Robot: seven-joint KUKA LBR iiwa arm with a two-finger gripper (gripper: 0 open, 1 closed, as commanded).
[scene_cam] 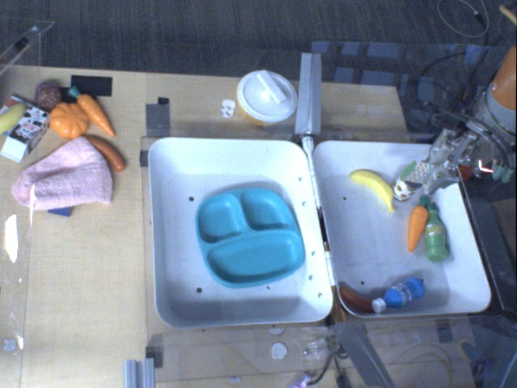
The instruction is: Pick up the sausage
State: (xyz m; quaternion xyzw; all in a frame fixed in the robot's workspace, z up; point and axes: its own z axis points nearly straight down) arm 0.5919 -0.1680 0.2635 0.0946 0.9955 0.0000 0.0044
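Looking down at a slant on the table (97, 281) and finding two shallow white bins side by side.

Seeing in the left bin (174, 297) a blue divided plate (250, 237), lying a little turned on the bin floor.

Finding in the right bin (363, 241) the sausage (352, 297), dark reddish brown, lying along the near wall in the near left corner. Noticing just beside it, to the right, a small blue bottle (404, 291) lying on its side; not able to tell whether the two are touching.

Seeing farther back in the same bin a yellow banana (373, 186). Seeing to its right an orange carrot (416, 226) and a green bottle (436, 239), lying close together near the right wall.

Watching the grey arm (501, 95) reaching in from the right over the far right corner of this bin. Finding the end effector (428, 176) pointing down and left, above a small white and green thing (406, 186), well apart from the sausage. Not able to tell how far the end effector is open, nor whether it is gripping anything.

Seeing on the table behind the bins a round white lid (266, 95). Seeing at the far left a pink cloth (65, 180), an orange pumpkin (69, 120), a second carrot (98, 113) and a brown sausage-shaped toy (109, 153) beside the cloth.
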